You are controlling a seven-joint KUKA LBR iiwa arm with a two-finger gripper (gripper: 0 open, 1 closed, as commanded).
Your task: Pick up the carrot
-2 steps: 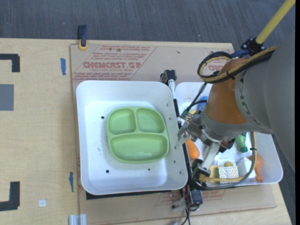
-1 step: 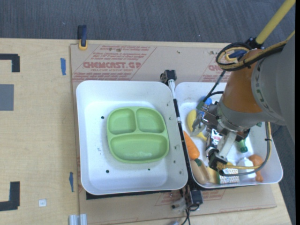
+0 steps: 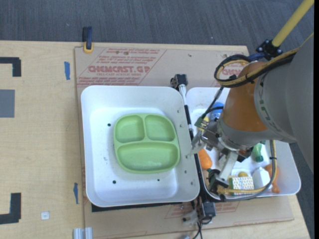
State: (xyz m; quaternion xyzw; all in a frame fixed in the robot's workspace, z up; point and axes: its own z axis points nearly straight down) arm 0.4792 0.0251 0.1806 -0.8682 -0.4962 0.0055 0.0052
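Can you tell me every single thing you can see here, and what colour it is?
Bins: two, white, side by side on the bench; left bin, right bin.
Divided plate: one, light green, three compartments, in the left bin.
Carrot: one, orange, in the right bin near its left wall, partly hidden by the arm.
Other small items: several, green, blue, white and orange, in the right bin; too hidden to name.
Cardboard sheet: one, tan with red print, under the bins.
Clamp: one, blue and yellow, on the sheet's top edge.
Arm: one, grey with orange band, over the right bin.
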